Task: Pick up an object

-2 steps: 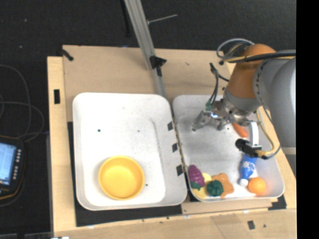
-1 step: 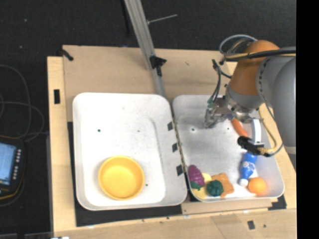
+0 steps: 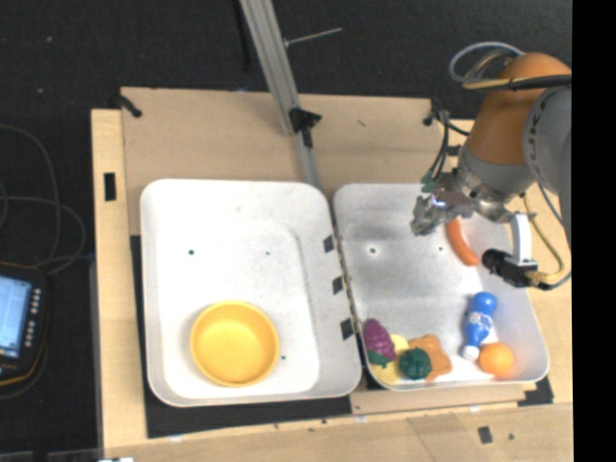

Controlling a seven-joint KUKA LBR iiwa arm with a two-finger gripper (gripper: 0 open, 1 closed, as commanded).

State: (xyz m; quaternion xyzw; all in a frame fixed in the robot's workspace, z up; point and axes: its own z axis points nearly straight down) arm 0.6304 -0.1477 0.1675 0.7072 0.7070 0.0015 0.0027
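My gripper (image 3: pixel 426 215) hung over the right bin's (image 3: pixel 404 277) far end. An orange sausage-shaped object (image 3: pixel 461 241) lay just beside it, toward my arm. I could not tell its state.

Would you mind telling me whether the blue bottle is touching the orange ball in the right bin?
Touching. In the camera view the bottle's lower end meets the orange ball with no gap showing between them.

Robotics lab: plywood bench (image 3: pixel 212 142), teach pendant (image 3: pixel 17 320), metal camera mast (image 3: pixel 274 61).
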